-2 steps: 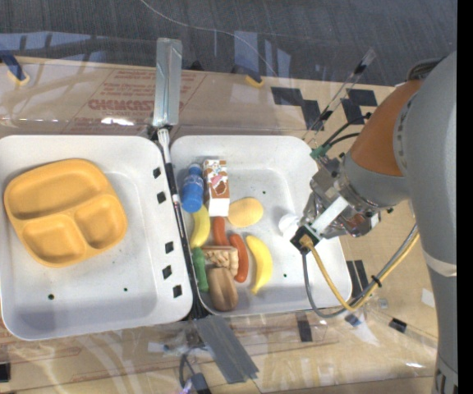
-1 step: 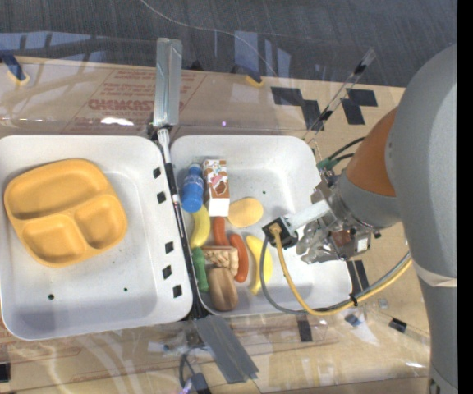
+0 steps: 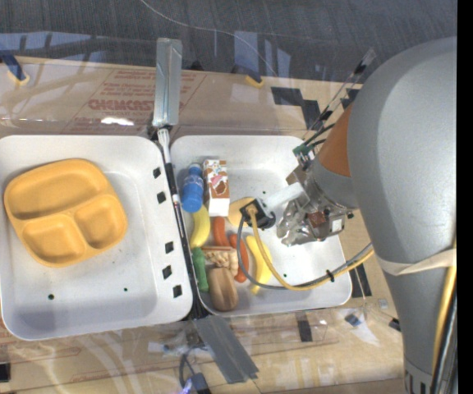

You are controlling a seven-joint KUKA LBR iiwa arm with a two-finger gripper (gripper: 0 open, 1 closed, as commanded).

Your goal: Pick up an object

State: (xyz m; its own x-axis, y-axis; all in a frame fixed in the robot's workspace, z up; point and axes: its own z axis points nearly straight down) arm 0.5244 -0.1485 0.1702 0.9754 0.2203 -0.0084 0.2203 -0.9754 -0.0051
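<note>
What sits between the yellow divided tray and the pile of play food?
In the camera view, bare white floor of the left bin, then the two bins' adjoining rims. The yellow tray lies left of them, the food pile right.

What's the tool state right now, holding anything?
Tool: above the right bin, beside the pile of toy food; open or closed cannot be told, and no object is seen held in it.
</note>
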